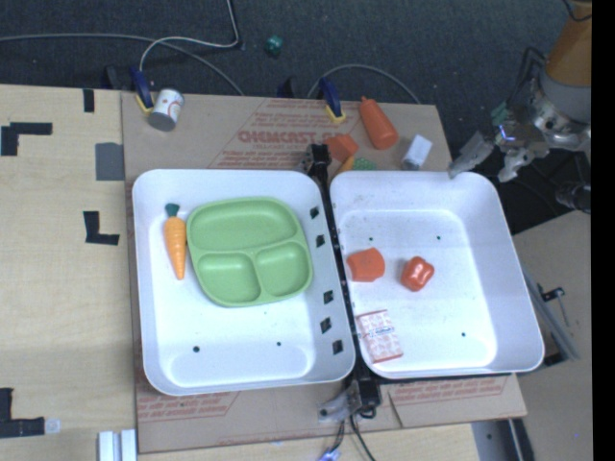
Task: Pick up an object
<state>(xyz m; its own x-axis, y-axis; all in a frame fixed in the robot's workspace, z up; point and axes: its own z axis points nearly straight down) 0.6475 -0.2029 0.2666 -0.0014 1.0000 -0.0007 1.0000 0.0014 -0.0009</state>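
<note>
Brown cardboard [288, 137] lies under the two white bins [154, 286], dark carpet [384, 27] beyond it; the gripper [490, 157] hovers open, empty, past the cardboard's right corner.

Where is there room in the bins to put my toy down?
Right bin: bare floor right of the red pepper, and along the top wall. It is busier by the divider, with the orange block and card. Left bin: a free strip below the green plate; the carrot crowds its left.
</note>
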